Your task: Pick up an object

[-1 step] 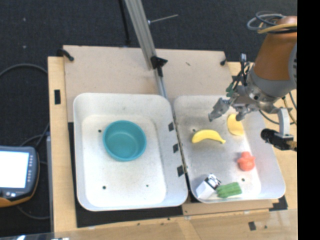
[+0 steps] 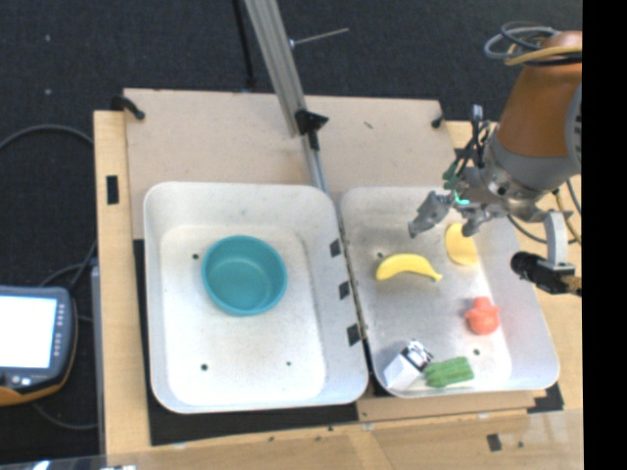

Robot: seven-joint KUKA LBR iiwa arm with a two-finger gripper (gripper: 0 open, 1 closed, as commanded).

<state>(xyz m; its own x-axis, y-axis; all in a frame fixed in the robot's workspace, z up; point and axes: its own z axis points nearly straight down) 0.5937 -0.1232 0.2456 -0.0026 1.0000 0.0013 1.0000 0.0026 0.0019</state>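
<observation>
My gripper (image 2: 449,219) hangs over the far part of the right bin (image 2: 392,209), open, with nothing between its two grey fingers. A yellow banana (image 2: 409,267) lies just below and left of it in the bin. A round yellow object (image 2: 462,247) sits right beneath the right finger, partly covered by it. Further toward the front lie a red-orange object (image 2: 481,316), a green object (image 2: 449,372) and a small white and black item (image 2: 408,361) at the bin's front edge.
The left bin (image 2: 171,360) holds a teal bowl (image 2: 244,274). A metal post (image 2: 284,71) slants up from between the bins. A tablet-like screen (image 2: 31,336) sits off the bench at far left.
</observation>
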